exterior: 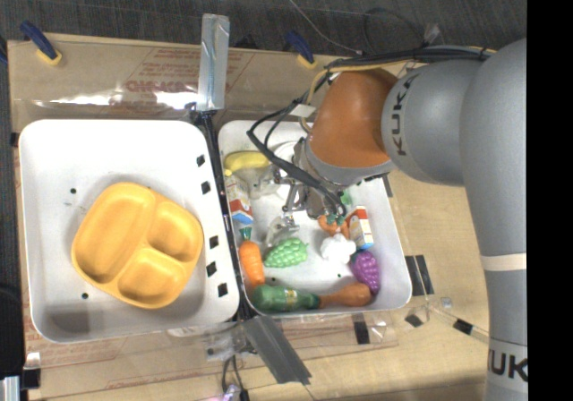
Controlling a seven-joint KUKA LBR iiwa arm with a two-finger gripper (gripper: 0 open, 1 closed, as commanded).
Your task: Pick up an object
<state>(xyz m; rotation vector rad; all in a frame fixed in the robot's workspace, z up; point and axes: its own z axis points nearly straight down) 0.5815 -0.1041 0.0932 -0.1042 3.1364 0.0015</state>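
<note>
My gripper point(294, 204) reaches down into the right bin point(394, 251) under the orange wrist band point(351, 122), hanging over the bin's middle. Just below it lies a bunch of green toy grapes point(285, 253). A yellow banana point(243, 160) rests to its upper left. An orange carrot point(251, 263) and a dark green vegetable point(282, 299) lie along the bin's near left side. Purple grapes point(365, 269), a white item point(336, 250) and a small red and white piece point(361, 225) sit to the right. The arm hides the far right part of the bin.
The left bin point(36, 166) holds a yellow divided plate point(137, 243). Black cables point(269, 126) loop over the right bin's far edge. A brownish-orange toy point(349, 295) lies at the near wall. The grey arm point(466, 122) crosses from the right.
</note>
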